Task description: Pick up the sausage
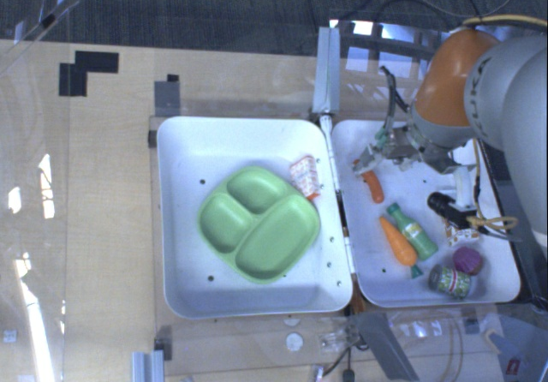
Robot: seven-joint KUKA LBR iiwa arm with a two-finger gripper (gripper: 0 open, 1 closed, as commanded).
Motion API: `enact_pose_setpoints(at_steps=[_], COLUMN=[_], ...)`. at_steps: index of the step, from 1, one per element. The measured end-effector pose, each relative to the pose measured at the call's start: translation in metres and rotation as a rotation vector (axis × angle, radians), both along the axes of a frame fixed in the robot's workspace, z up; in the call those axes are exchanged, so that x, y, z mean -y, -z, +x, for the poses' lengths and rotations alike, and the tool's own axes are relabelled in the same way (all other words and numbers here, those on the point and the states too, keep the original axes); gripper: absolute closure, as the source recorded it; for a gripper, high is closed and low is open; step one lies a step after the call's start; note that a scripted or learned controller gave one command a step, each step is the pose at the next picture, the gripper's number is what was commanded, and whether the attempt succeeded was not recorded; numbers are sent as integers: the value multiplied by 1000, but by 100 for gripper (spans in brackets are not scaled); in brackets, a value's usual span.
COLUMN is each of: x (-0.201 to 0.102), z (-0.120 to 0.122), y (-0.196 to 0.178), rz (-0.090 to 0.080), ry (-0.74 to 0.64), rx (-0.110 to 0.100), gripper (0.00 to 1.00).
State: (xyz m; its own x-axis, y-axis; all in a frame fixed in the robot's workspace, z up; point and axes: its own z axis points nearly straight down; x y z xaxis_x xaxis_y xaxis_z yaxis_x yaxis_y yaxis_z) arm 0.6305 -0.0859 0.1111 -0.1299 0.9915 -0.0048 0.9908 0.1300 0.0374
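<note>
Nearest in the right bin (505,290) lie a tin can (450,281) and a purple item (467,259); beyond them, a tapered orange carrot (397,241) touches a green bottle (411,231). Farther, the sausage (374,187), small, smooth, orange-red, lies just below the gripper (373,162). Finger state: cannot tell. Risk: the rounded, slick sausage may roll clear during closure.
</note>
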Motion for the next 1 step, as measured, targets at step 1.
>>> enact_pose_setpoints(at_steps=[1], x=[24], z=[-2], y=[24], rz=[-1], ry=[-15], rx=[-29], gripper=[0])
